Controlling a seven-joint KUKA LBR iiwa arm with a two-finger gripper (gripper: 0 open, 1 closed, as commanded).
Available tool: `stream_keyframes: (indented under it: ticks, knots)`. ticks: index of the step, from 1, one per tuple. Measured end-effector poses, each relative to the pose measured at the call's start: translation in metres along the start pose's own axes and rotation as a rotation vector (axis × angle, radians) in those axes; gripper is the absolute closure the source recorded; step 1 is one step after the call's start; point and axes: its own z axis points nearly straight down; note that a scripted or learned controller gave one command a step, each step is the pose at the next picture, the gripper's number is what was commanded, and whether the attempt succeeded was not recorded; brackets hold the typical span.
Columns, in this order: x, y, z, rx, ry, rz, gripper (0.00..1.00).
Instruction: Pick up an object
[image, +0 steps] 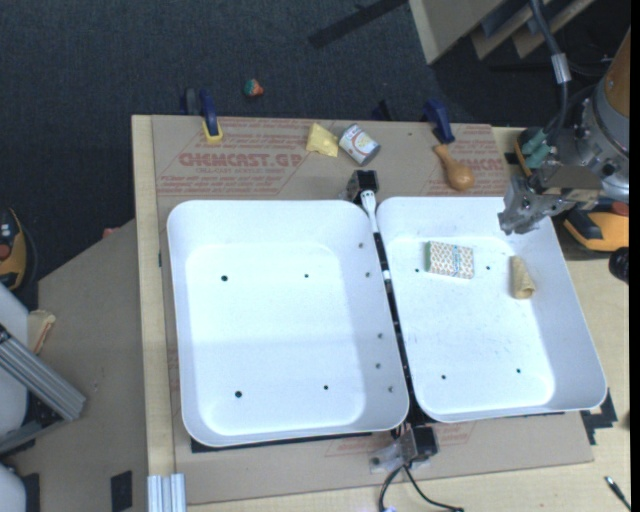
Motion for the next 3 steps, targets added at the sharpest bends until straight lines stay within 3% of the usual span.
stream_keyframes:
  ticks: [1, 2, 3]
  knots:
    - [-0.081, -0.022, -0.053, 0.004, -0.004, 0.012, 1.00]
    - [-0.037, -0.024, -0.003, 0.018, 0.002, 0.001, 1.00]
    - [-0.033, -0.025, 0.040, 0.018, 0.002, 0.004, 1.00]
